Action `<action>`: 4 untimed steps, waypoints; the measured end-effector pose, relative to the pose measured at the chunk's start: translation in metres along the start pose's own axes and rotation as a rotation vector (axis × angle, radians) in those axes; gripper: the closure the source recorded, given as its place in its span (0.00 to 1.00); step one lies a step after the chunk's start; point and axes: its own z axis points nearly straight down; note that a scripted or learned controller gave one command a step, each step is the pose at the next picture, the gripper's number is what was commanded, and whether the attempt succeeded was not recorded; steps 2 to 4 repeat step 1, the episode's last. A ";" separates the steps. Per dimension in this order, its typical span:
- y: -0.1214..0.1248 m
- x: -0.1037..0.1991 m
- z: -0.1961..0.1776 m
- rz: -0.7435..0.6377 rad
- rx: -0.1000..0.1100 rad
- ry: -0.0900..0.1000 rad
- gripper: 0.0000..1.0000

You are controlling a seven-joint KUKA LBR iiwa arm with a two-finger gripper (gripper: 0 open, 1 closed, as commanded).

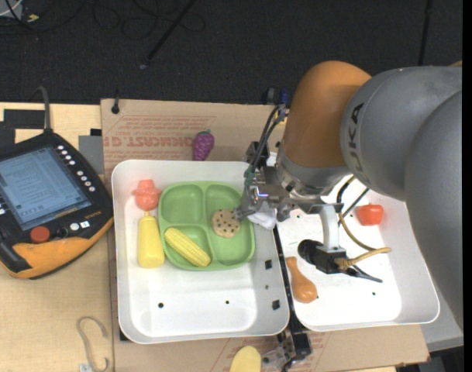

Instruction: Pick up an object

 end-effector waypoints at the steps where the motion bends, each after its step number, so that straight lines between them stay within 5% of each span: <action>1: -0.002 0.004 -0.002 0.002 -0.001 -0.001 1.00; 4: -0.002 0.004 -0.002 0.002 -0.001 -0.001 1.00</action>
